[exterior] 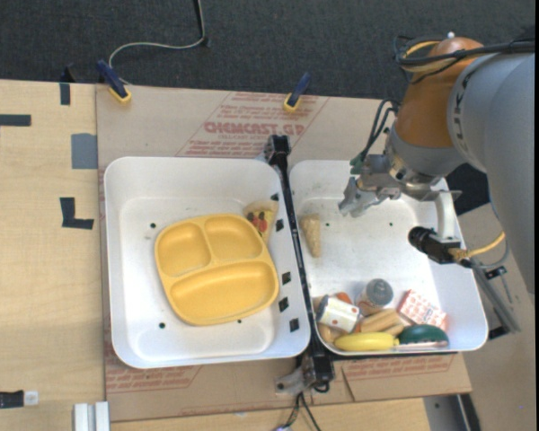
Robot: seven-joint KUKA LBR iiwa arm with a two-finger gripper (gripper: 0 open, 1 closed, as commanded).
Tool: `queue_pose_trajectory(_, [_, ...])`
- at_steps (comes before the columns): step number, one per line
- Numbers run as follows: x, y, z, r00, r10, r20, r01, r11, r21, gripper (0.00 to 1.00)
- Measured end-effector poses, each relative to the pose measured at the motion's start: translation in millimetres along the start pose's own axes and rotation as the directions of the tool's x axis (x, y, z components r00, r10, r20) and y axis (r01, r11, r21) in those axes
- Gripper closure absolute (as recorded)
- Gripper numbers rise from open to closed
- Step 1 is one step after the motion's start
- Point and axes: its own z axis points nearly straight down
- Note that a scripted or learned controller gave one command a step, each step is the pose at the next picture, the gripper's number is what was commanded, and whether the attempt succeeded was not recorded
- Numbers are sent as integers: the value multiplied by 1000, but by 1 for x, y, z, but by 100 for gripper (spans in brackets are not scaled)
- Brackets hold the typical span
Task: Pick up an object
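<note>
We see the arm (472,88) reaching over the right bin (467,308). Left of that bin, a yellow tray (217,268) fills the other bin (126,241). In the right bin's near end lie a banana (366,340) and small foods. The gripper (361,196) hangs above its far end, fingers narrowly apart, holding nothing.

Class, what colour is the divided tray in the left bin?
Yellow; the tray shows best in the camera view.

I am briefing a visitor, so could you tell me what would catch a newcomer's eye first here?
The yellow divided plate in the left bin stands out first. Next comes the grey and orange arm, its gripper over the right bin, whose near end holds a heap of toy food with a banana.
</note>
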Motion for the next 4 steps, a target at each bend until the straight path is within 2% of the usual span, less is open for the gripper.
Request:
queue_pose_trajectory(1, [0, 0, 1, 1000, 0, 0, 0, 1000, 2, 0])
queue_pose_trajectory(2, [-28, 51, 99, 1000, 0, 2, 0, 1000, -3, 0])
queue_pose_trajectory(3, [-29, 52, 88, 1000, -1, 5, 1, 1000, -4, 100])
queue_pose_trajectory(4, [-29, 51, 89, 1000, -1, 5, 1, 1000, -2, 0])
